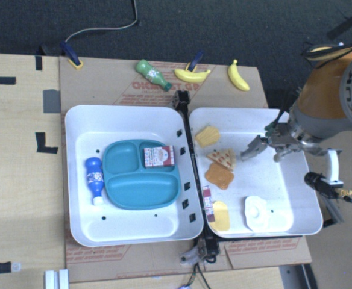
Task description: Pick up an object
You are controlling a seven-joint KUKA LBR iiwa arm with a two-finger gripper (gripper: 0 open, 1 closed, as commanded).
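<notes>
The arm reaches in from the right, its orange band at the right edge, and the gripper (265, 149) hangs over the right bin (296, 221) with its two dark fingers spread apart and nothing between them. One finger (252, 149) points left toward the middle of that bin, over bare white floor. Just left of it, near the divider, three food pieces sit in a loose column: a yellow chip-like piece (207, 135) farthest back, a waffle-patterned slice (222, 158) below it, and an orange-brown cookie (219, 176) touching the slice's near edge. The slice is the nearest of these to the fingertip, yet still apart from it. At the near side of this bin lie a pale yellow piece (220, 215) beside a small red-printed packet (207, 200) along the left wall, and a white cup-like object (255, 212) to their right. The left bin (79, 161) holds a blue sectioned tray (134, 188) with a small red-and-white carton (158, 156) resting on its far right section, and a blue bottle (94, 179) with a white cap lying just left of the tray. Beyond the bins, on the cardboard-covered worktop (103, 83), lie a green bottle (153, 74) and two bananas (191, 74) (238, 77), well apart from the gripper.
</notes>
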